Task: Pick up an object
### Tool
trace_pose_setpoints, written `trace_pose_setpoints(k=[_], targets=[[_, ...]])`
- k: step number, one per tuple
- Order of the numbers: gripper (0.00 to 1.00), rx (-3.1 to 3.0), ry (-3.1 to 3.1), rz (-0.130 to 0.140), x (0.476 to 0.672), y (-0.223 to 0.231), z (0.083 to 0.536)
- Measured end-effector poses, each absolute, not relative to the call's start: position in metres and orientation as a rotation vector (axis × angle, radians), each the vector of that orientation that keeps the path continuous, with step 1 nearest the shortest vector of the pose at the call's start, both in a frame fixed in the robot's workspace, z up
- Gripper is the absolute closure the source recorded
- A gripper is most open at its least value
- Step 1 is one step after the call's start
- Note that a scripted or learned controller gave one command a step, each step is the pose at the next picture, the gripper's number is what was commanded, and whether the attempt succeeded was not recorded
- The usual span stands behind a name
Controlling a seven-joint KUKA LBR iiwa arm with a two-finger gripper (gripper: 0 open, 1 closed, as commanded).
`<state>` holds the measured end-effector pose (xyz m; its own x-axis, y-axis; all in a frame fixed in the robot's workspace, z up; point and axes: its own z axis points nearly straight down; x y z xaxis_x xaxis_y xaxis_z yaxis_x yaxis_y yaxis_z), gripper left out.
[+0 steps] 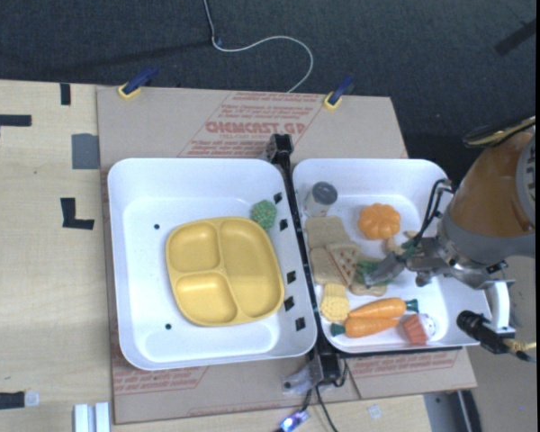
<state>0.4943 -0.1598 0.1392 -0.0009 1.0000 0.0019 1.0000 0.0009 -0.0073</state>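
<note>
The right bin point(378, 171) holds several toy foods: an orange pumpkin point(379, 220), a carrot point(374, 317), a corn cob point(334, 303), a tan cracker slab point(325, 234), a grey can point(323, 193) and a small red piece point(415, 330). My gripper point(379, 273) reaches in from the right and hangs low over the bin's middle, just above the carrot and below the pumpkin. Its dark fingers point left over a greenish item beside the crackers. I cannot make out anything held between them.
The left bin point(135, 241) holds a yellow divided plate point(223, 270) and a green broccoli piece point(265, 211) near the divider. The arm's orange-banded wrist point(495, 196) looms over the right bin's right edge. A cable runs behind the bins.
</note>
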Motion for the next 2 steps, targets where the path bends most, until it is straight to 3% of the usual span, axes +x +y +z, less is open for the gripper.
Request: trace_pose_setpoints(k=[1, 2], targets=[[0.0, -2.217, -2.219, 0.004, 0.493, -0.158, 0.086], [1.0, -2.217, -2.22, 0.003, 0.494, -0.158, 0.098]])
